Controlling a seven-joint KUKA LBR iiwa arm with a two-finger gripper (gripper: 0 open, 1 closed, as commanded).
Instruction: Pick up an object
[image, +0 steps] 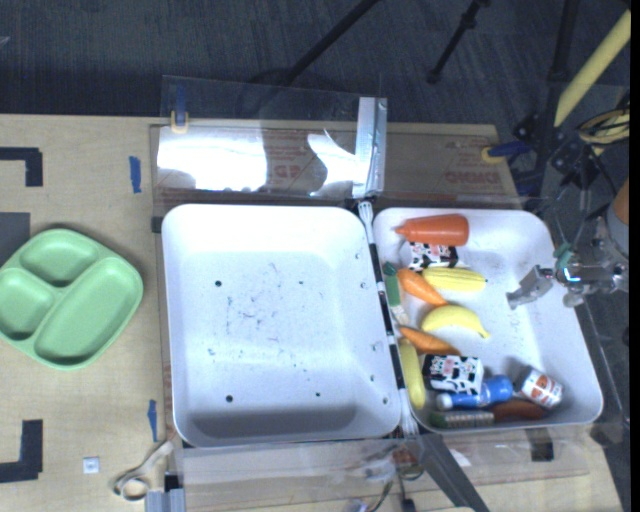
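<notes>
At the left of the frame a pale green divided plate (66, 296) lies on the tan desk (80, 150), which carries black corner marks and small blue tape strips. The two bins (200, 240) are white, the left one flecked with faint blue scribbles and dark dots. In the right bin: an orange-red carrot (433, 229), a yellow lemon (452, 321), a yellow corn cob (455, 280), a black-and-white cow-patterned carton (455, 373), a blue marker (478, 398).
</notes>
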